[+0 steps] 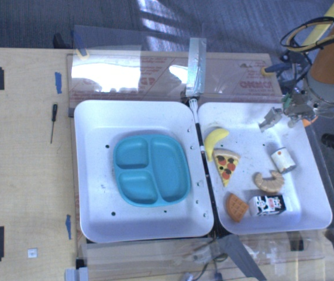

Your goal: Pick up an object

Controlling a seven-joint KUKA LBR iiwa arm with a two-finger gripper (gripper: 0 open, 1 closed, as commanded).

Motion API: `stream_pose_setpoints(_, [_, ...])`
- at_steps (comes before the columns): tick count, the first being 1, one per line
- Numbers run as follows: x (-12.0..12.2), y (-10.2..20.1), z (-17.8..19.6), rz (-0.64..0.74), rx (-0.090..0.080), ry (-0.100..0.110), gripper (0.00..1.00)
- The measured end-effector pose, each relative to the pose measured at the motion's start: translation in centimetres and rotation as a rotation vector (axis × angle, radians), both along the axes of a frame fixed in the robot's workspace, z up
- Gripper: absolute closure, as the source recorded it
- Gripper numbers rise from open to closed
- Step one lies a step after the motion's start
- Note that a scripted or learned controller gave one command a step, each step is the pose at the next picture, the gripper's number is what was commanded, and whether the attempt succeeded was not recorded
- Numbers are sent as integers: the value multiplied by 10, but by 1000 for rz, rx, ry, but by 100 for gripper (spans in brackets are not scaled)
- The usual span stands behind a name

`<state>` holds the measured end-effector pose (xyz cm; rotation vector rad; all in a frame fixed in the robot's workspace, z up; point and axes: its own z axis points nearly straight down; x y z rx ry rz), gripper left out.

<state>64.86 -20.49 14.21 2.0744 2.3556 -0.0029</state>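
Here, the gripper (285,117) hovers above the right bin's (316,174) far corner, fingers spread and holding nothing; beyond the can (282,159), banana (214,139) further left.

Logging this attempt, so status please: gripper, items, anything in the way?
Gripper above right bin's far corner, nothing between its fingers. Banana, pizza slice, can, croissant untouched. Path to can unobstructed.
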Motion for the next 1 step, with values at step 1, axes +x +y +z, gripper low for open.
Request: stream_pose_setpoints(1, [-75, -8, -32, -119, 14, 5, 0])
